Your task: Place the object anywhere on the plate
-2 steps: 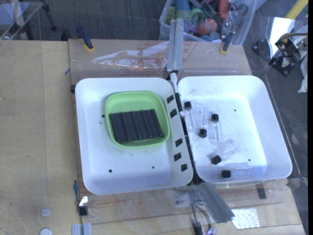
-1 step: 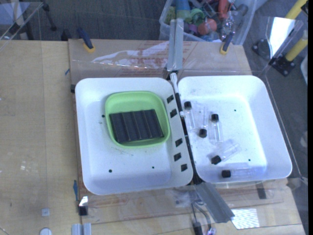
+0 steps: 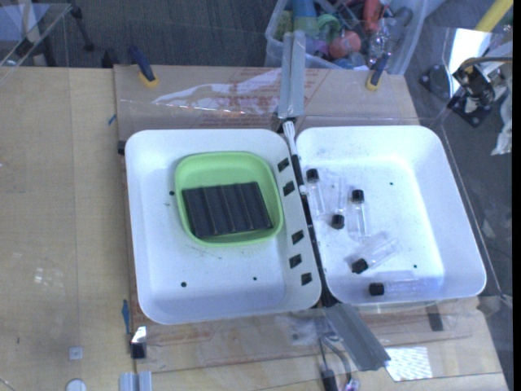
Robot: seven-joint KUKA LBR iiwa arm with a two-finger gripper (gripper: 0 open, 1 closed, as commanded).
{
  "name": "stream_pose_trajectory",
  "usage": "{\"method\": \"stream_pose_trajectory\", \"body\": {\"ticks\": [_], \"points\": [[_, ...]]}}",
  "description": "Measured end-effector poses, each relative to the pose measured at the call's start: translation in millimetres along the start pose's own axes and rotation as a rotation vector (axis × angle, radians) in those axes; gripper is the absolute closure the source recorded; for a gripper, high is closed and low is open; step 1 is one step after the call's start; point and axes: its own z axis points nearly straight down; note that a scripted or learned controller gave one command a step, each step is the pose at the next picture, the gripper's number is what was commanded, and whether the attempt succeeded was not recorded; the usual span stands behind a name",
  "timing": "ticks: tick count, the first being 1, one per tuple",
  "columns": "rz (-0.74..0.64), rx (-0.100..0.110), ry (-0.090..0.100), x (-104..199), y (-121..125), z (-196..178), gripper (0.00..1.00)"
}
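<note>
Wooden bench (image 3: 57,218): green plate (image 3: 228,196) (left bin (image 3: 155,283)), clear vials (image 3: 358,218) right bin (image 3: 456,251).

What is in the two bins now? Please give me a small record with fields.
left bin: holds one green plate
on the plate: a dark ribbed insert; no vial on it
right bin: several clear vials with black caps, all lying loose
vial positions: spread over the left and lower part of the bin
one vial at the front edge: lies on its side, cap to the left
task state: no vial placed on the plate yet
</note>
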Motion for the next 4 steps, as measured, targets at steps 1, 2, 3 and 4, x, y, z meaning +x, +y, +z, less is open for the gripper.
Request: {"method": "stream_pose_trajectory", "body": {"ticks": [1, 2, 3, 4], "points": [[0.0, -0.006, 0.006, 0, 2, -75, 0.0], [0.0, -0.005, 0.005, 0, 2, -74, 0.0], [0.001, 0.001, -0.001, -2, -1, 14, 0.0], [0.0, -0.006, 0.007, 2, 3, -89, 0.0]]}}
